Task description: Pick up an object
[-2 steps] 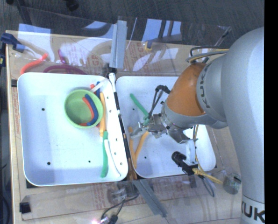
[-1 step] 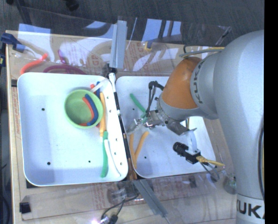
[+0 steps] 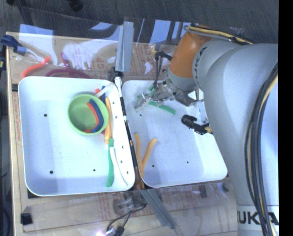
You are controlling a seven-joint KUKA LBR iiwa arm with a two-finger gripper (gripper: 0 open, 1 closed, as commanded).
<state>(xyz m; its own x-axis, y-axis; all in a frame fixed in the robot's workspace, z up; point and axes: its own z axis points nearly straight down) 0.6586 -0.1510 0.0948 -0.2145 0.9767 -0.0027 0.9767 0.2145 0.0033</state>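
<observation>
Hovering low in the right bin (image 3: 205, 168), hand (image 3: 145, 98) state unclear to me; green stick (image 3: 167, 109) beside it may get nudged away, not gripped.

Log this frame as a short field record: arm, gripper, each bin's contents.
arm: reaches from the right over the right bin
gripper: low over right bin's upper left, finger state unclear
near gripper: green stick
right bin, lower left: orange sticks
left bin: green bowl, green stick along right wall
</observation>
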